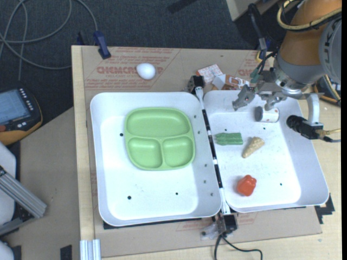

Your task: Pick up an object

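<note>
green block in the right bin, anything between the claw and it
Nothing visible. The claw hangs over the right bin's far end, and bare white floor lies between it and the green block. The beige cone sits off to the block's right.

A cardboard-covered bench (162, 56) fills the middle of the frame. Two shallow white bins sit on it side by side, the left bin (108, 161) touching the right bin (303, 167). A white egg-shaped object (145, 70) lies on the cardboard, upper left of centre.
</note>
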Robot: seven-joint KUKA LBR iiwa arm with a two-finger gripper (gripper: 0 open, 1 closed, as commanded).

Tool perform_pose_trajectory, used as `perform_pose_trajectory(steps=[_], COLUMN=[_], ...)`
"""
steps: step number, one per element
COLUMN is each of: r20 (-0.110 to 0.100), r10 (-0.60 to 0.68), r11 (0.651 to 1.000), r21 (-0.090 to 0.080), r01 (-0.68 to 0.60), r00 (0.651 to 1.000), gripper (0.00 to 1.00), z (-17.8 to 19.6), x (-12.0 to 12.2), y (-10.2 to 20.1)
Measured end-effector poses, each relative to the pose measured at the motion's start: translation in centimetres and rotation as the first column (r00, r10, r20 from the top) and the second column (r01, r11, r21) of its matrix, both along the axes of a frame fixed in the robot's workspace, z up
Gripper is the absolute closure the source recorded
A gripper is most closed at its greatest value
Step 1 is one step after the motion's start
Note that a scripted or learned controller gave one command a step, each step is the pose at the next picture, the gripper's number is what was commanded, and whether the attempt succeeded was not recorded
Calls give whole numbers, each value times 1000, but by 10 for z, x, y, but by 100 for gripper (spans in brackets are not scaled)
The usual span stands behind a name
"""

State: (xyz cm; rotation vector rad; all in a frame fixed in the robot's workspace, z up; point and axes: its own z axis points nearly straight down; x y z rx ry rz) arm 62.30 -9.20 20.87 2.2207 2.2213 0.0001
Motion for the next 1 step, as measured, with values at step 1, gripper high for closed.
perform_pose_trajectory(steps=[1], r20=[-3], r10=[-2], r11=[1000], r21=[0], r01=[2], r00=[1000], gripper=[0], z=[-67], x=[-6], y=[-81])
